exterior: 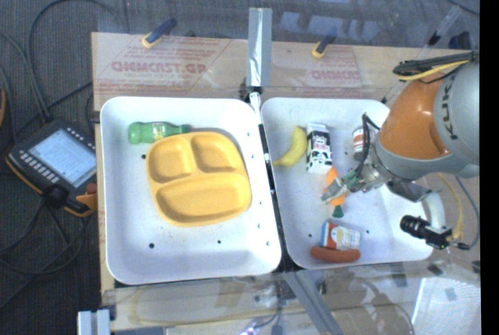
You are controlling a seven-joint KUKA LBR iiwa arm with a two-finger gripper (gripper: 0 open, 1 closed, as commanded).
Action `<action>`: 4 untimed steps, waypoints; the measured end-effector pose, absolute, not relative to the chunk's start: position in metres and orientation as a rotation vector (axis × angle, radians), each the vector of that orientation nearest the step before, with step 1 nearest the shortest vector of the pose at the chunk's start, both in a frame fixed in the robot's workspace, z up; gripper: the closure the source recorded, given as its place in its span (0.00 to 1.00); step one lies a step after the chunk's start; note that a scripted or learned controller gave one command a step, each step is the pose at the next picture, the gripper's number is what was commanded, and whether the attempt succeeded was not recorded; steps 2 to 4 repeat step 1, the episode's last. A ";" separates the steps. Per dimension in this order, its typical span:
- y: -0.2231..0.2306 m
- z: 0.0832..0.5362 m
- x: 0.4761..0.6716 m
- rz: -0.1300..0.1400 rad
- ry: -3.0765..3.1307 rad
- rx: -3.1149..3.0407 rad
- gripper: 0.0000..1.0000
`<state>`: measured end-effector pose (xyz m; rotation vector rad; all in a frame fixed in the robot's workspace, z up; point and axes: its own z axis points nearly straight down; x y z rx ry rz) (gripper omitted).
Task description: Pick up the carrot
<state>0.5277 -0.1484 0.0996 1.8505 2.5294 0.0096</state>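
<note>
Two shallow white plastic bins sit side by side on the bench. The left bin (125, 248) holds a yellow three-compartment plastic tray (199, 177), lying roughly centred, and a green plastic bottle (156, 131) on its side just beyond the tray's far-left corner, close to the bin's far wall.

The right bin (390, 244) holds several items. A yellow banana (294, 147) lies near the bin's left wall. Just right of it stands a small black-and-white carton (318, 148). A small can with a red and white label (359, 141) sits further right, partly hidden by the arm. Near the bin's front edge lie a small white packet with orange and blue print (341, 234) and, touching it on the near side, a reddish-brown sausage (336, 254).

The grey arm with its orange band (413, 127) reaches in from the right. Its two-finger gripper (341, 187) is low over the middle of the right bin. The small orange carrot with a green tip (335, 189) lies there, slanted, directly at the fingertips; its green end (338, 210) points toward the front edge. The fingers appear to straddle the carrot, but whether they are closed on it cannot be told from this view.
</note>
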 end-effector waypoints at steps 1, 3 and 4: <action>-0.126 0.190 0.553 -0.003 2.620 1.737 1.00; -0.126 0.190 0.553 -0.003 2.620 1.737 1.00; -0.126 0.190 0.553 -0.003 2.620 1.737 1.00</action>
